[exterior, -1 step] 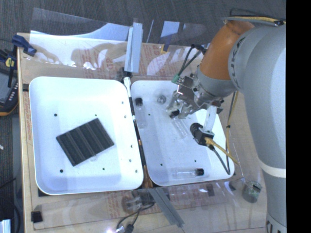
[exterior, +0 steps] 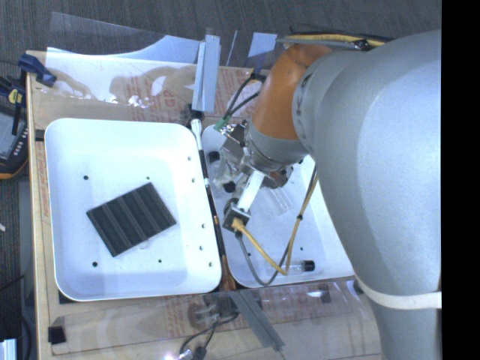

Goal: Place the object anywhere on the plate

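Where the grey arm (exterior: 375, 163) reaches over the bin on the view's right (exterior: 319, 250), its fingers (exterior: 223, 169) sit low over that bin's upper part, close to the rims that divide the two bins. Whether they are released or clenched cannot be told, as the wrist and its fittings cover them.

Item 1, object (exterior: 304, 265): small, pale with a dark end, too small to identify further. It lies on the floor of the same bin, well apart from the fingers, below them and to their right in the view, near the bin's bottom rim.

Item 2, plate (exterior: 131, 217): dark grey, ribbed, rectangular, lying flat and turned at a slant. It rests in the bin on the view's left (exterior: 67, 141), left of the fingers and lower than them, beyond the dividing rims.

Item 3, orange band (exterior: 274, 103): above the fingers and to their right.

Item 4, desk (exterior: 45, 103): brown board carrying both bins.
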